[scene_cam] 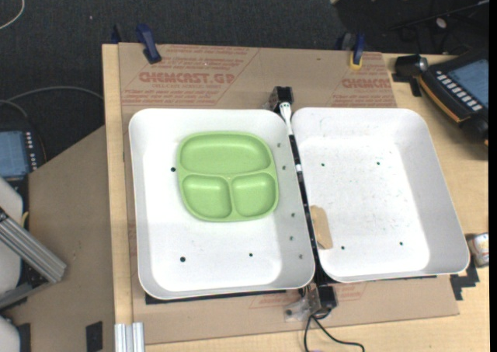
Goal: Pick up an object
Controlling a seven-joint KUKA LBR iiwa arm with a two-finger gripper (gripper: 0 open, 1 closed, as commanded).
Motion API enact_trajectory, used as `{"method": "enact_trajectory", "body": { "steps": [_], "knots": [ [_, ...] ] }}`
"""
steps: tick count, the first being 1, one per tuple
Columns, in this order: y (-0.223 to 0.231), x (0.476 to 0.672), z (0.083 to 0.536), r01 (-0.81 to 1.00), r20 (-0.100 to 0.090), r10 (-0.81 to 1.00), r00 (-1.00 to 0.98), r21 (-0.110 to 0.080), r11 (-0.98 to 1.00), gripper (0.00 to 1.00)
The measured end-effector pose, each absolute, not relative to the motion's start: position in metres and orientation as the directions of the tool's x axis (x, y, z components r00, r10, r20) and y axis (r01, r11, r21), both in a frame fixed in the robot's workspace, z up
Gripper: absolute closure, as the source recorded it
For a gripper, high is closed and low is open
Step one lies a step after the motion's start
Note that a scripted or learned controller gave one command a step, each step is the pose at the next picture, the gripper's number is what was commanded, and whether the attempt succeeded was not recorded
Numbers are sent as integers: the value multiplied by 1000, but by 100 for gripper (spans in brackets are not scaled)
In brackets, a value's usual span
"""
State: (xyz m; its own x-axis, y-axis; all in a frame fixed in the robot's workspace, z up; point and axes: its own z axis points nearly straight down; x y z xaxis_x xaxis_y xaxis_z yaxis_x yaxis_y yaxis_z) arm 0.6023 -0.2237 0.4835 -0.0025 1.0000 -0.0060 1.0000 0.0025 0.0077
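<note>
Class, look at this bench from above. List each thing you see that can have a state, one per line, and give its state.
Green divided plate: right way up, lying flat in the left bin, its three compartments bare.
Left bin: flat on the bench, holding the plate.
Right bin: flat on the bench beside the left bin, its floor speckled with small dark spots.
Blue clamp: fastened on the board's far edge.

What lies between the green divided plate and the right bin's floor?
In the camera view, bare white floor of the left bin, then the two bins' touching rims with a black strip along the seam, separate the green divided plate from the right bin.
</note>
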Motion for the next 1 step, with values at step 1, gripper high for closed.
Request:
{"method": "enact_trajectory", "body": {
  "steps": [1],
  "knots": [
    [-149,520,427,1000,5,1000,-5,-8,5,100]
  ]
}}
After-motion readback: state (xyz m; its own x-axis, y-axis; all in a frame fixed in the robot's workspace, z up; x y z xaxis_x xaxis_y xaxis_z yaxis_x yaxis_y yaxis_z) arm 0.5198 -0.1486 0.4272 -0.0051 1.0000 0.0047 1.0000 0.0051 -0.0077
